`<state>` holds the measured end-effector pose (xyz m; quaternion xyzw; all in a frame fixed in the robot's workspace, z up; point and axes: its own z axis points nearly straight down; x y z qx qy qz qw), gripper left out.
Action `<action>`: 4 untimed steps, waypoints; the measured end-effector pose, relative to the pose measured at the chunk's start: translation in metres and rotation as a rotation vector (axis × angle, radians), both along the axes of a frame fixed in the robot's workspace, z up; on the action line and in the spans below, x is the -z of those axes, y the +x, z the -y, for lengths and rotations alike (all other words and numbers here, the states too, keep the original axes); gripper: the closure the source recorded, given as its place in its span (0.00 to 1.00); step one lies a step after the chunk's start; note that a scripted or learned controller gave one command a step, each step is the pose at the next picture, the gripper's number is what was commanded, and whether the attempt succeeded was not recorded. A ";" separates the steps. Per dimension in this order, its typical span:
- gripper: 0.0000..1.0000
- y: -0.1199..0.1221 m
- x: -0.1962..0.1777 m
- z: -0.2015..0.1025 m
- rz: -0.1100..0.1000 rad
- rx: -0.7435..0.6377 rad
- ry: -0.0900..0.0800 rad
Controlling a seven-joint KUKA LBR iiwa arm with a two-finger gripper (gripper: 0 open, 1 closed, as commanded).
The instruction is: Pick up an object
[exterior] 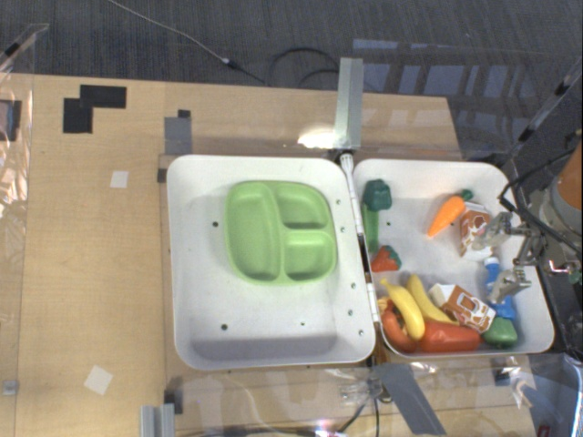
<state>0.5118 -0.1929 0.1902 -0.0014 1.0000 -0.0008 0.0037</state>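
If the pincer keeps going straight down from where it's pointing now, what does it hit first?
Probably the small blue object at the right bin's right side, directly under the pincer. The brown-and-white carton sits just beside that line. Depth is hard to judge from this slanted view.

The counter (82,271) is faced with pale, matt wood-look board, marked with black tape patches (91,106). Both bins, left (196,271) and right (414,176), are seen as smooth white plastic with a soft sheen. The divided green plate (278,231) looks like matt plastic. The bananas (412,304), carrot (445,215) and red pepper (437,338) appear as glossy moulded plastic. The hand (507,256) shows bare shiny metal.
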 end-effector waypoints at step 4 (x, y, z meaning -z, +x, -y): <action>0.00 0.067 0.101 0.006 0.004 -0.237 -0.003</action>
